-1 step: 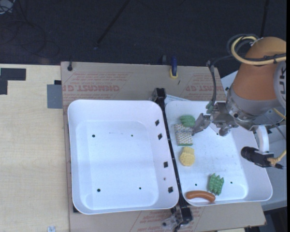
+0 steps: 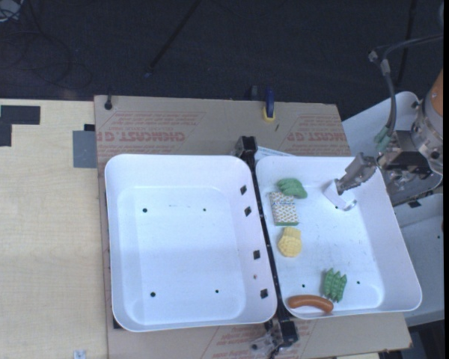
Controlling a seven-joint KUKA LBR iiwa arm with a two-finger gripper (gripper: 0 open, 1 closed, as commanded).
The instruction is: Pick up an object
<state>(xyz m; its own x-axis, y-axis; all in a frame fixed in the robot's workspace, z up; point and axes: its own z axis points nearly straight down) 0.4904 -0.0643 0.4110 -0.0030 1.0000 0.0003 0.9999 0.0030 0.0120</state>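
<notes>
robotics lab | white bins (image 2: 123,200) (paired) | plywood bench (image 2: 37,230) | loose cables (image 2: 30,28)

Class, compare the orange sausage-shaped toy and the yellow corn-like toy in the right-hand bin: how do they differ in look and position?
Colour: the orange sausage-shaped toy is orange-red; the yellow corn-like toy is pale yellow.
Shape: the sausage is long, thin and smooth; the corn toy is short, chunky and bumpy.
Position: the sausage lies across the bin's near edge; the corn toy sits mid-bin by the divider, below a checked block.
Both rest loose in the right bin, apart from the gripper.

Five objects (image 2: 286,209) in right bin (image 2: 374,275)
</notes>
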